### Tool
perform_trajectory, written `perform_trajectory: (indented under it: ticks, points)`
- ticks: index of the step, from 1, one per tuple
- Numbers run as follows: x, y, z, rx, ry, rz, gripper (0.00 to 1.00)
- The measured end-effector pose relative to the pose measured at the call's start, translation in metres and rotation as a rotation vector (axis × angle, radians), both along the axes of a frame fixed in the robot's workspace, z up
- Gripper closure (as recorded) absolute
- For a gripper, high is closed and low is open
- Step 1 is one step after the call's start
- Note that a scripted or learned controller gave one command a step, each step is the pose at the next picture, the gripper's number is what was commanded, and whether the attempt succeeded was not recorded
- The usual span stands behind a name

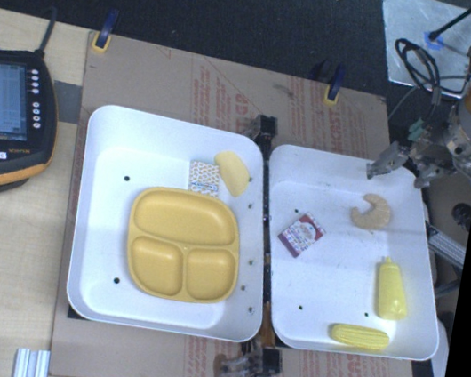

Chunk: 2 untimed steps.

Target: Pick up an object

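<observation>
Because the gripper [406,166] is seen at the upper right corner of the right bin [319,329], with its two fingers spread apart and nothing between them, no object can be counted as picked up yet. The nearest candidate is judged to be the tan croissant-shaped piece [372,213], which lies just below and to the left of the fingers, near the bin's back wall. Further off in the same bin are found a small red-and-white packet [301,234] toward the middle, a yellow bottle-shaped toy [391,290] by the right side, and a yellow corn cob [360,337] along the front rim.

Several failures can be foreseen. If the descent is made at the present spot, the fingers may be brought down onto the bin's rim or bare floor, and only air would be closed upon. The curved piece could be pushed aside or rolled by one finger if the approach is off-centre. The flat packet may prove too thin to be gripped. Objects lying near the walls may leave no room for a finger on the outer side.

In the left bin [97,204] a yellow divided plate [183,244], a pale yellow wedge [232,173] and a small patterned packet [204,178] are kept well apart from the gripper.
</observation>
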State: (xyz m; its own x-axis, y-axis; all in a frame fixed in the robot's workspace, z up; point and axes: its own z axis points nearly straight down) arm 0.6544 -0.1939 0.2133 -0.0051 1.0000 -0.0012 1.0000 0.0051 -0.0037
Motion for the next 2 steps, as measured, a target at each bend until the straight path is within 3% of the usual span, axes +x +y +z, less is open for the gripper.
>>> perform_trajectory:
  ticks: [1,2]
  points:
    - [-0.007,0.080,-0.064,0.001,0.002,0.002,0.00]
    - [-0.026,0.100,-0.122,-0.001,0.002,0.003,0.00]
